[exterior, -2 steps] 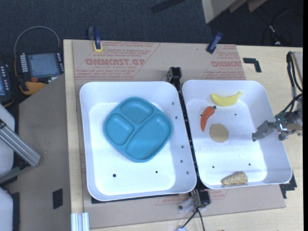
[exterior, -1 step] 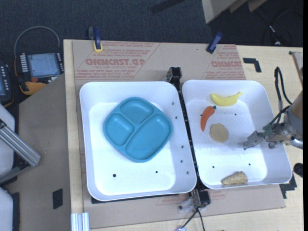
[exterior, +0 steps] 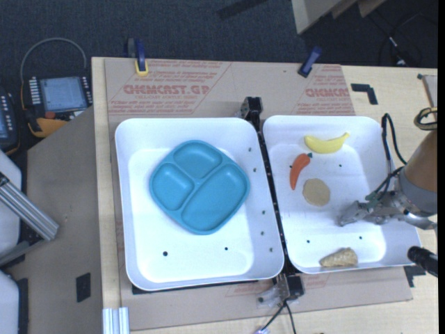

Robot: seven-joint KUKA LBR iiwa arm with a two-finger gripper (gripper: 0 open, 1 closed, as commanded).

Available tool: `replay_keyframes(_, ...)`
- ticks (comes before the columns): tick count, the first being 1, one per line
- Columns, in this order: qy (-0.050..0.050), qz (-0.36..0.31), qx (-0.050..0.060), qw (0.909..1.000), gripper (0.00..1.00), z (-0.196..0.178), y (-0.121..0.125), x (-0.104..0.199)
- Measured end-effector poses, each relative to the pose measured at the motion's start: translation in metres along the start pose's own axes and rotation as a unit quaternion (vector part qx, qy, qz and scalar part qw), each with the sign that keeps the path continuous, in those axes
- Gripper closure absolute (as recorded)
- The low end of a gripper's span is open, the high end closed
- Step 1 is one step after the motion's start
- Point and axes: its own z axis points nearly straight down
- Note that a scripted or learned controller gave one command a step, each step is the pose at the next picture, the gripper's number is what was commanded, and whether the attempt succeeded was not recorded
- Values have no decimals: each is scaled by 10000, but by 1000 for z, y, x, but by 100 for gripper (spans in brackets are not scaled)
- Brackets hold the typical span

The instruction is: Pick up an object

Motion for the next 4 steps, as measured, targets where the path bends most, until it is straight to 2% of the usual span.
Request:
replay_keyframes(1,-18,3,-23,10000,100,-12,1,-1)
replay_keyframes(2,-19,-5,-26,10000,100,-70,-2,4)
replay_keyframes(3,-33,-10,-53,10000,100,-132,5,3)
replay_keyframes(4,-23,-7,-32,10000,100,-131,5,3)
